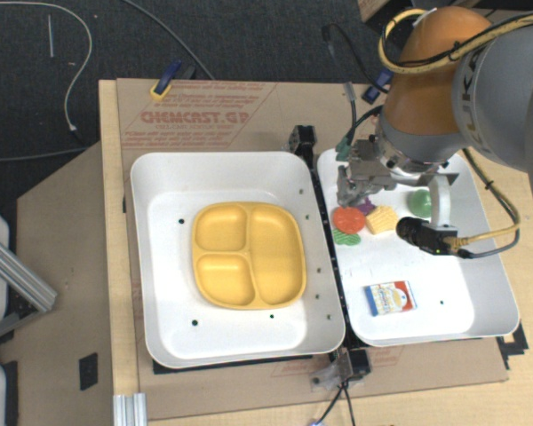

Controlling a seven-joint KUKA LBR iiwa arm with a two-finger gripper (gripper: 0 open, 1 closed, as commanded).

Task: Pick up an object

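My gripper (359,190) hangs low over the back left of the right bin (485,312), directly above a cluster of small toys. Just below it lies a red-orange round toy (347,219) with a green piece (345,236) at its front edge. A small purple item (367,208) peeks out beside the gripper, and a yellow ridged block (382,219) lies to its right. Further right sits a green rounded toy (418,202). A blue and white small box (390,297) lies flat near the bin's front.
The left bin (146,185) holds a yellow divided plate (249,254). The big grey arm with its orange band (435,60) overhangs the right bin's back. A black fitting with a yellow cable (424,235) hangs from the wrist over the bin's middle.
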